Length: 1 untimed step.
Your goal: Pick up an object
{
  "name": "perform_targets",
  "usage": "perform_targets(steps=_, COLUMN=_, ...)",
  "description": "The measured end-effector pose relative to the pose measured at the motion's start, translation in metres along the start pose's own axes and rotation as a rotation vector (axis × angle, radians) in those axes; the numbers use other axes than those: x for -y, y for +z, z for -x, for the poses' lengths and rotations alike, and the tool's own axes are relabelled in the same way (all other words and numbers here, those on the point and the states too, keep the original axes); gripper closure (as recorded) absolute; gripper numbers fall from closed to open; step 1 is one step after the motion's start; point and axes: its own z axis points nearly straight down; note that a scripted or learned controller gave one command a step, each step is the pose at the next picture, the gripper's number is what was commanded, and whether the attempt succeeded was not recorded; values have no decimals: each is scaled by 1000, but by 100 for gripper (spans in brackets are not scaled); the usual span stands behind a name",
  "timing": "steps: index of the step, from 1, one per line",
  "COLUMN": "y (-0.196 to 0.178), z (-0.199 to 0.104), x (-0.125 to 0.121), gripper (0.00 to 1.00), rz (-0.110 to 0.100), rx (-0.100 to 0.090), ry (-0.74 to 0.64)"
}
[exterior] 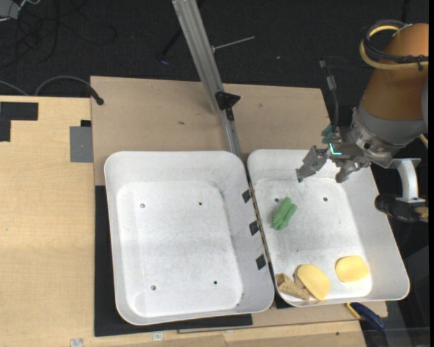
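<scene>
White plastic caught the light on both bins: the left bin (175, 237) sat broad and shallow beside the right bin (362, 223), their inner edges nearly touching along a row of small black clips. From the right side the grey arm (390, 85) with its orange band leaned in over the right bin's far end. Its gripper (325, 166) hung above that bin's upper part with the two fingers spread apart and nothing between them.

Below it and a little to the left, a green object (283, 213) lay tilted on the bin floor, well clear of the fingers. At the near end of the same bin rested two yellow pieces: one yellow oval (313, 280) close to the near rim, the other yellow lump (352, 268) just to its right. Touching the first was a small tan thing (293, 288), perhaps wood or cardboard, though it was too small to tell for sure.

Behind the bins a metal rail (202, 56) ran slantwise up across the brown board (152, 114) and over the dark floor.
</scene>
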Motion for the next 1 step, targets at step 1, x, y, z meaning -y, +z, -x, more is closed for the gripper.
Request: perform_targets(steps=1, y=-2, z=1, x=-1, gripper=0, rz=4, rx=0, ry=1)
